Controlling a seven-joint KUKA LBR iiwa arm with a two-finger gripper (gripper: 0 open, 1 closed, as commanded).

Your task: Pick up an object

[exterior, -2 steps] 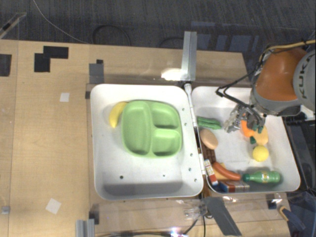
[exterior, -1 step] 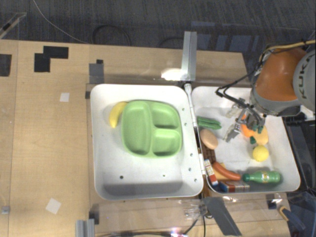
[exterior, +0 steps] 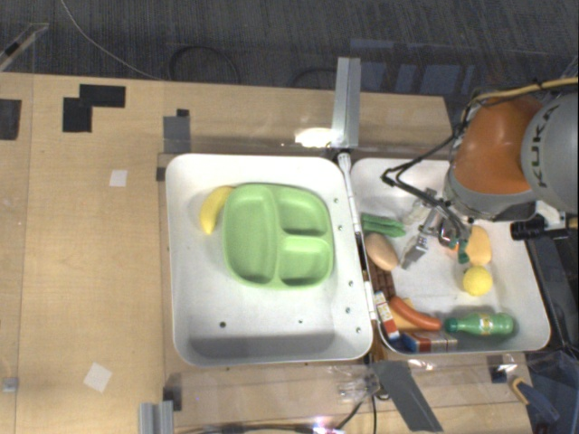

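My gripper (exterior: 432,242) hangs over the middle of the right bin (exterior: 539,331), with the grey arm and its orange band (exterior: 491,148) above it. Its fingers stand apart with only the bin floor between them. Left of it lie a beige oval item (exterior: 383,252) and a green pod (exterior: 384,226). To the right sit a yellow lemon (exterior: 477,281) and an orange-yellow item (exterior: 479,245). Along the front of the bin lie a green bottle (exterior: 479,324) and a red sausage (exterior: 414,314).
The left bin (exterior: 194,333) holds a green divided plate (exterior: 276,234) with a yellow banana (exterior: 213,210) at its left edge. A metal post (exterior: 346,98) stands behind the wall between the bins. A cable (exterior: 412,172) loops off the wrist.
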